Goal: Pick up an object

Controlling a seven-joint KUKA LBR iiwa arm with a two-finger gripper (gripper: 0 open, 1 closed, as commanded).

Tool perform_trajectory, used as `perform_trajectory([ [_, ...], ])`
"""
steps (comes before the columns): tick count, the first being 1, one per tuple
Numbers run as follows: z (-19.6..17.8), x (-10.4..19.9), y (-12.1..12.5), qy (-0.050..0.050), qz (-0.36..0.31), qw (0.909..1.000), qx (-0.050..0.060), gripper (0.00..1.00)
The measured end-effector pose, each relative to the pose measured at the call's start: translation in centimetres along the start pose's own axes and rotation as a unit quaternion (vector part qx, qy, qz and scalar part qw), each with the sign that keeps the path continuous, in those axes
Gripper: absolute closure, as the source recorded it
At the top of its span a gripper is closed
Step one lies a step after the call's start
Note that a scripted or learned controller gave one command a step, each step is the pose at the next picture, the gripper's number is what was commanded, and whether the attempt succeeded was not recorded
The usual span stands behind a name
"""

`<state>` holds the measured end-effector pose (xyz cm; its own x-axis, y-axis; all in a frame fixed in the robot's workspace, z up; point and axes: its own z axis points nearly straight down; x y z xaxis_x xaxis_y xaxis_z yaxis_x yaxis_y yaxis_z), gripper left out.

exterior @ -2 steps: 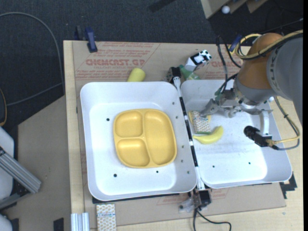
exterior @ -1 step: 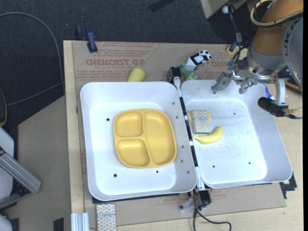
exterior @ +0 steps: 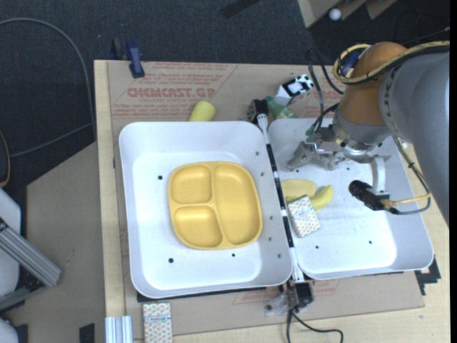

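The right bin (exterior: pixel 371 252) holds a pale yellow banana-shaped piece (exterior: pixel 308 191) near its left wall and, just below it, a small patterned packet (exterior: pixel 304 217). In the left bin (exterior: pixel 143 191) lies a yellow divided plate (exterior: pixel 214 204). The grey arm with its orange band (exterior: pixel 368 84) reaches in from the right over the back of the right bin. My gripper (exterior: pixel 327 176) hangs low there, open, its fingers splayed with nothing between them. It sits just up and right of the banana piece, apart from it.
Behind the bins, on the cardboard-covered bench, lie a yellow cylinder (exterior: pixel 202 111), a blue clip (exterior: pixel 134 58) and a black-and-white object (exterior: pixel 297 86) next to a green item (exterior: pixel 280 103). Another patterned packet (exterior: pixel 157 320) lies at the bench's front edge. A cable (exterior: pixel 407 204) trails from the gripper.
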<state>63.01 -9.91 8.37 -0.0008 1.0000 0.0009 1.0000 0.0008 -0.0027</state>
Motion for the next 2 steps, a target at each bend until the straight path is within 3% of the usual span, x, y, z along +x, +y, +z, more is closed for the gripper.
perform_trajectory([
  [1,-0.10,-2.30,-5.20,0.000,0.001,1.0000,-0.001,0.00],
  [2,-1.09,-2.22,-5.12,0.000,0.001,1.0000,-0.002,1.00],
])
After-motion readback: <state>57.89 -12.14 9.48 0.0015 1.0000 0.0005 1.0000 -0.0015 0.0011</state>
